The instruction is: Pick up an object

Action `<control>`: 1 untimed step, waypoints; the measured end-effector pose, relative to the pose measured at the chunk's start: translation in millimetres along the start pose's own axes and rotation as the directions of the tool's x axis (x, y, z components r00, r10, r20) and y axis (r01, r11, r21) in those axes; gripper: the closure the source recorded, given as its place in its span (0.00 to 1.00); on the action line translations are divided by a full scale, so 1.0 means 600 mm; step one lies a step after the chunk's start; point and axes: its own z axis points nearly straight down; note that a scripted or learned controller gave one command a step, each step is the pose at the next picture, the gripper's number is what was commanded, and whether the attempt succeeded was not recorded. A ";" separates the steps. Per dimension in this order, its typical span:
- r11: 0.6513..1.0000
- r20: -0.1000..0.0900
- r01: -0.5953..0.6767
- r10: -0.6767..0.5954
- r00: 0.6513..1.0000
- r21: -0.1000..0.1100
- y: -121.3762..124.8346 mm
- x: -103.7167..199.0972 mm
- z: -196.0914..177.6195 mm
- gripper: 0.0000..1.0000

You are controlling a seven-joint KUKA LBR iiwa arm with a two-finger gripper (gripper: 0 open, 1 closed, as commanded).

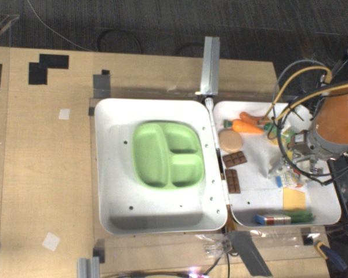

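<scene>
The right bin [256, 197] holds several small objects. An orange carrot [247, 127] lies at the back, with a round tan bun [231, 140] beside it. Two brown chocolate bars [234, 159] [234, 181] lie along the bin's left wall. A yellow block [294, 199] sits toward the front, and a blue and red stick [272, 219] and a green stick [300, 216] lie by the front rim. My gripper [285, 169] hangs low over the right half of this bin, just behind the yellow block and above a small blue piece [279, 180]. Cables and the wrist hide what is under it.
The left bin [122, 207] holds a green divided plate [166, 154]. The arm's orange band [339, 117] and looping cables [290, 86] cover the right bin's back right corner. A metal post [210, 68] stands behind the seam between the bins.
</scene>
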 end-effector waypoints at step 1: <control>1.000 -0.005 0.006 -0.006 1.000 0.011 0.062 -0.044 -0.005 0.00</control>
